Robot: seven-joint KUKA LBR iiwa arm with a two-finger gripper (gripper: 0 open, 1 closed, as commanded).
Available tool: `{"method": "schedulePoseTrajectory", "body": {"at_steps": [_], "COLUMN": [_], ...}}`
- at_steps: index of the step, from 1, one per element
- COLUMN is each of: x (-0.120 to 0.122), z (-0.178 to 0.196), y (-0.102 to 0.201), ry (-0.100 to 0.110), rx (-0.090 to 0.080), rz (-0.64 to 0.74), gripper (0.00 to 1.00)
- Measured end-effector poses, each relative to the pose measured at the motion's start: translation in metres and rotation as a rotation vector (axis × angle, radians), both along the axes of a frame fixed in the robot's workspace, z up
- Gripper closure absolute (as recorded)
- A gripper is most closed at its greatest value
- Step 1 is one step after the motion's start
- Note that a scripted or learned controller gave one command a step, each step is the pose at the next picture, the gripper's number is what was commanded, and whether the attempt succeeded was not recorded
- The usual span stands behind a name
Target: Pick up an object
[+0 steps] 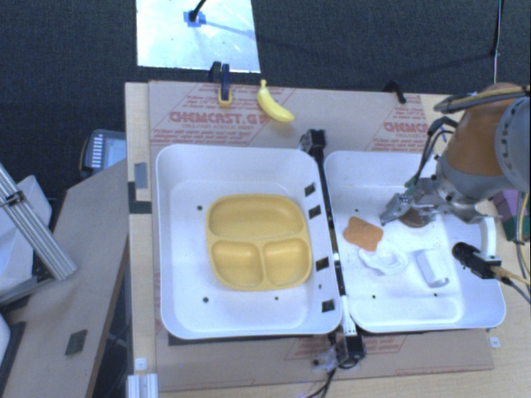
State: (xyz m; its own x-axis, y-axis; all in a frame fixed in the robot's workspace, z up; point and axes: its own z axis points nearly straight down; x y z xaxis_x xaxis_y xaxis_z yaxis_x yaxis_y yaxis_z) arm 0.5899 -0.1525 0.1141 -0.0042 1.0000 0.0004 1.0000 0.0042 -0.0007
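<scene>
The right bin (pixel 431 313) holds several small objects. An orange flat piece (pixel 362 233) lies near its left wall. In front of that piece lies a white curled object (pixel 383 261), and a small white cylinder (pixel 430 267) lies to its right. A small brown object (pixel 413 216) sits right by the tip of my gripper (pixel 401 211), which is low over the bin's middle, just up and right of the orange piece. Whether the brown object is between the fingers is unclear.
The left bin (pixel 178 247) holds a yellow divided tray (pixel 258 240). A yellow banana (pixel 275 104) lies on the board behind the bins, beside a yellow clamp (pixel 224 89). A black divider strip (pixel 326 230) runs between the bins. A black part (pixel 469 259) of the arm hangs over the right bin's right side.
</scene>
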Motion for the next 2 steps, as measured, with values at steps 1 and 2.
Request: {"method": "schedulePoseTrajectory", "body": {"at_steps": [1, 2], "x": [0.001, 0.005], "z": [0.013, 0.059], "y": [-0.001, -0.008], "ry": [-0.003, -0.007], "rx": [-0.002, -0.002], "rz": [-0.001, -0.002], "gripper": [1.00, 1.00]}}
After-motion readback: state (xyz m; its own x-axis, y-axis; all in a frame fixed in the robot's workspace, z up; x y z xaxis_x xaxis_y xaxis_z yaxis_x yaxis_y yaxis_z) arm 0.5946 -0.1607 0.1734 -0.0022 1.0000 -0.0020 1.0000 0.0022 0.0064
